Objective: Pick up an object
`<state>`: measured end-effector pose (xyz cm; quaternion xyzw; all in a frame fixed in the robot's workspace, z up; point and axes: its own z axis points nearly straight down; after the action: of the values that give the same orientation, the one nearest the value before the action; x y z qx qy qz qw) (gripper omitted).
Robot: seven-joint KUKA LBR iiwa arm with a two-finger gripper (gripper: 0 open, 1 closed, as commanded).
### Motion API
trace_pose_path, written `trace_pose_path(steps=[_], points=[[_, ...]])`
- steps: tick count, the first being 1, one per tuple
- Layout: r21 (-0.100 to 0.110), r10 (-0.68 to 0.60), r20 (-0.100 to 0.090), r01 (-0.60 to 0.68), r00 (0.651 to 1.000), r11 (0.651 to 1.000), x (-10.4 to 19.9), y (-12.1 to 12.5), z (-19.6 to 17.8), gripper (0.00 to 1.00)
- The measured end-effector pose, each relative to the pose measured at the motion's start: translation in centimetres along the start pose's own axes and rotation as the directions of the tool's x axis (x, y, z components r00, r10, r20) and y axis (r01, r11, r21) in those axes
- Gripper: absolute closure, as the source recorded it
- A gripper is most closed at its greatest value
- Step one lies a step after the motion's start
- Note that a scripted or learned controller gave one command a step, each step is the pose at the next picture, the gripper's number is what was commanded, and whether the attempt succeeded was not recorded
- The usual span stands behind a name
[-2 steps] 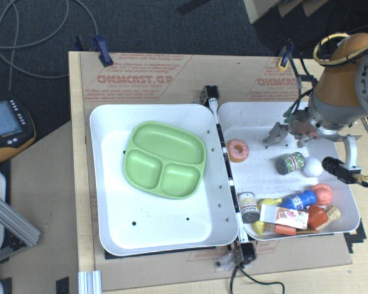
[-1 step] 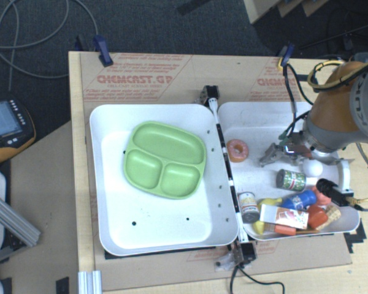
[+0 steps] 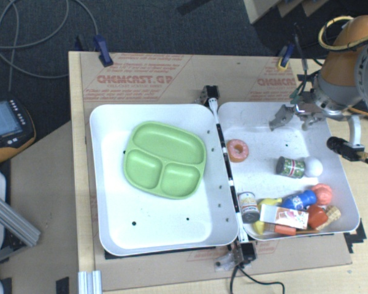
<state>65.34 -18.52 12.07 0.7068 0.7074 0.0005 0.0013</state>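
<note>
Hovering over the right bin's (image 3: 331,164) far end, the gripper (image 3: 296,118) is spread wide, grasping nothing; the pink doughnut (image 3: 238,150) and green can (image 3: 291,166) lie apart below it.

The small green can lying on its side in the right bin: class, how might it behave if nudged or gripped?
The green can lies on its side, so it would probably roll when pushed. Its round wall may slip between jaws. It touches a white ball, which would likely roll off too.
</note>
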Motion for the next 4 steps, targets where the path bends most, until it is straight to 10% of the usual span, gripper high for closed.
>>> trace_pose_path(steps=[1, 2, 3, 4], points=[[-0.001, -0.001, 0.0, 0.001, 1.0, 1.0, 1.9, 1.4, -8.2, 0.0], [0.004, 0.001, -0.002, -0.001, 1.0, 1.0, 2.1, -4.5, 3.7, 0.0], [0.004, 0.002, -0.002, -0.002, 1.0, 1.0, 0.4, -9.4, 3.6, 0.0], [-0.002, 0.002, -0.001, -0.002, 1.0, 1.0, 0.4, -9.2, 2.4, 1.0]])
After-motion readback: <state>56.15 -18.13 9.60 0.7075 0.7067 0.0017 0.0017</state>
